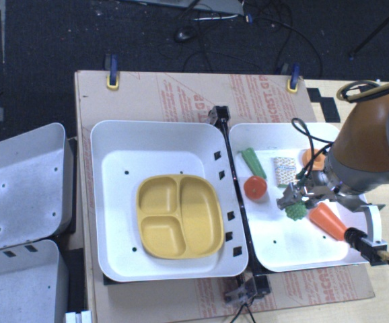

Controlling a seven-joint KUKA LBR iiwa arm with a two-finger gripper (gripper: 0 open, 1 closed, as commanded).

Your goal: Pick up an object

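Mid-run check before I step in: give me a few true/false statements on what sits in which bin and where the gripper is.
1. The yellow divided plate lies in the left bin. True.
2. The red ball is on the plate. False: it lies in the right bin, beside the green cylinder.
3. The gripper is over the right bin. True.
4. The orange carrot lies in the left bin. False: it is in the right bin.

In the right bin (275, 258) lie a green cucumber-like stick (253, 162) set at a slant, a red tomato-like ball (255, 188) just below it, a small patterned packet (285, 169), a green leafy piece (296, 212), an orange carrot (329, 220) lying diagonally, and an orange item (310, 157) partly hidden
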